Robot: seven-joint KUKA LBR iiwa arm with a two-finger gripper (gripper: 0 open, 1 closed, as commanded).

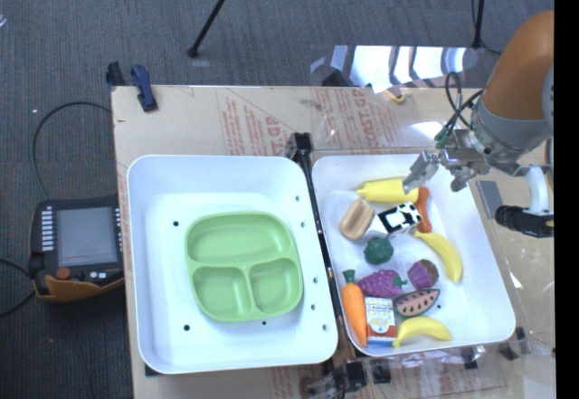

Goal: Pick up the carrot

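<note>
The two-finger gripper (422,173) hangs open and empty over the far edge of the right white bin (493,248). The long orange toy carrot with a green top (354,307) lies well apart, against the bin's near-left wall, just beside a small printed carton (380,316). A good pick would likely straddle its slim width mid-body, clear of wall and carton.

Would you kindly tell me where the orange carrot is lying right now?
The orange carrot with a green top lies in the right white bin, at its front-left corner against the left wall, beside the small juice carton and just below the purple grapes.
</note>
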